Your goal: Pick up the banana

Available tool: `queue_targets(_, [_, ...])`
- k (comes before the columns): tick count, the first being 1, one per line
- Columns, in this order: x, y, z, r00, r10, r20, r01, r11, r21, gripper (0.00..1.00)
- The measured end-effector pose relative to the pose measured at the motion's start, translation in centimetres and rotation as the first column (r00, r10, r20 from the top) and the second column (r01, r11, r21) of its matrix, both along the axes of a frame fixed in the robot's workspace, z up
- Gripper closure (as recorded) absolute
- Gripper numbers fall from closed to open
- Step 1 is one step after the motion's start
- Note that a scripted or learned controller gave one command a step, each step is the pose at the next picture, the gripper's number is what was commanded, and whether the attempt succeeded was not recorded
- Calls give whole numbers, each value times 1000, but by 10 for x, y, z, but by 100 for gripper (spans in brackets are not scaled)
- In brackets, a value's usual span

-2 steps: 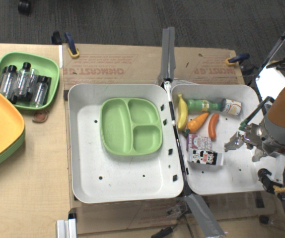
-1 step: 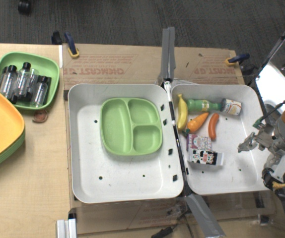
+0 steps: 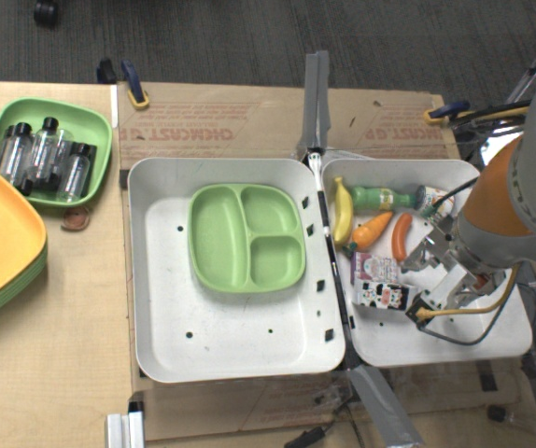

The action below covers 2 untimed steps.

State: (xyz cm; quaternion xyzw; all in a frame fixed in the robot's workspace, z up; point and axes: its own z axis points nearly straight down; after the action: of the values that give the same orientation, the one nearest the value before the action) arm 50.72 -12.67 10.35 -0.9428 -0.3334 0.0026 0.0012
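1. The banana (image 3: 342, 213) lies against the right bin's (image 3: 492, 339) left wall, at its far end.
2. The pincer (image 3: 433, 283) hangs well right of it — open or shut, I cannot tell.
3. Risk: the carrot (image 3: 373, 230) touching the banana may be grabbed instead — or the wall may block a finger.

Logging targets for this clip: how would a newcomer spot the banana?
Look in the right-hand white bin, along its left wall near the top. The banana lies there lengthwise, beside an orange carrot and below a green bottle; it is the bin's one yellow curved thing.
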Motion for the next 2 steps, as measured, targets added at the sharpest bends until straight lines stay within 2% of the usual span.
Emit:
queue_targets(1, [33,31,-10,998,-58,8,58,998,-3,0])
queue_targets(2, [23,-9,16,960,-278,0,278,960,-2,0])
